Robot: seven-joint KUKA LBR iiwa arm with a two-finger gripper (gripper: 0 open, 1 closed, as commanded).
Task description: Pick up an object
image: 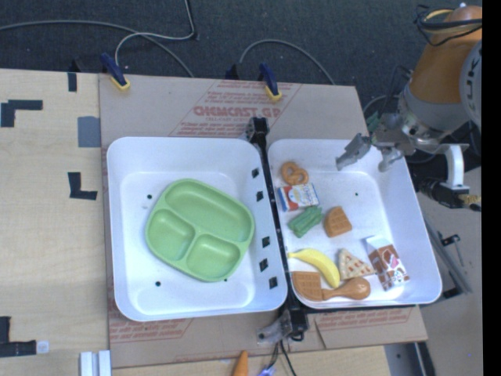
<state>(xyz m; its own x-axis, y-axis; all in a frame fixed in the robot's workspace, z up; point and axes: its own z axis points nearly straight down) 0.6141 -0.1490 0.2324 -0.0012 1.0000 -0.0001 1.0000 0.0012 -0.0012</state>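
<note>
Two smooth white bins sit side by side on my bench; the left bin [125,210] carries one glossy green plate [200,229] with three compartments; the right bin [411,210] holds one curved banana [317,263], one twisted pretzel [294,173], two small cartons; my jaws [366,155] hang spread wide over its far edge, holding nothing.

bins [125,210]: looking like smooth white plastic
plate [200,229]: showing as matt green plastic
bench [39,233]: appearing as pale wood
sheet [227,108]: looking like brown cardboard
</note>
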